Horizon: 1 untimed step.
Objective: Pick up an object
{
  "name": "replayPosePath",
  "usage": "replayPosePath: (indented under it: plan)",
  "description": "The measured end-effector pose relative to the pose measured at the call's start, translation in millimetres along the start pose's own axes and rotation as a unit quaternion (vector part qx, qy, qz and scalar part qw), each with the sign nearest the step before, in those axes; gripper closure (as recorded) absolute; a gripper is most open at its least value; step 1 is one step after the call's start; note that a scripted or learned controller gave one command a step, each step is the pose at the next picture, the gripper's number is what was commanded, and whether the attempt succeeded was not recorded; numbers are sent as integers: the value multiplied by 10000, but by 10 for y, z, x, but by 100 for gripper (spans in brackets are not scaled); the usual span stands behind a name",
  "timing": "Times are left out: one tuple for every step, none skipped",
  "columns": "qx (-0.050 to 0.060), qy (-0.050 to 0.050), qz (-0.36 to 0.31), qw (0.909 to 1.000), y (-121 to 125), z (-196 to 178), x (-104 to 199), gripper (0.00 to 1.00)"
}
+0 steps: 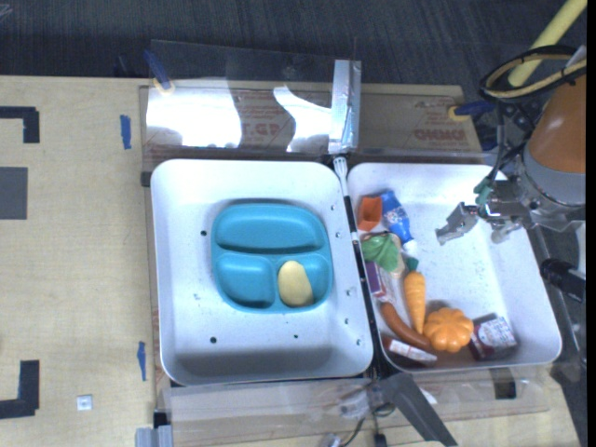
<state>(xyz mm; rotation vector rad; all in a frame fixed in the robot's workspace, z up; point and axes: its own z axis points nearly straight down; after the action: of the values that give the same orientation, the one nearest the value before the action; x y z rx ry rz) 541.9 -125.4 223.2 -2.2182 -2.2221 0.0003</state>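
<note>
Over the right bin [521,277], the pincer [480,223] hangs open, empty.

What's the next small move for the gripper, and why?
Probably shift toward the carrot and descend. The gripper hovers open above bare floor of the right bin, nothing between its fingers, and the toys lie along that bin's left and lower sides.

The arm [557,170] is grey, with a rounded orange band [564,136] above the wrist. A yellow hose [545,61] and dark cables loop over its upper part. Below the band sits a light grey wrist block, and from it reach the metallic grey jaws, thin, angular and pale-tipped
</note>
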Motion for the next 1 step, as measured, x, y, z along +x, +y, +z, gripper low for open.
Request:
replayPosePath:
  plan:
    - [42,3,387,9992,-114,1179,343,0]
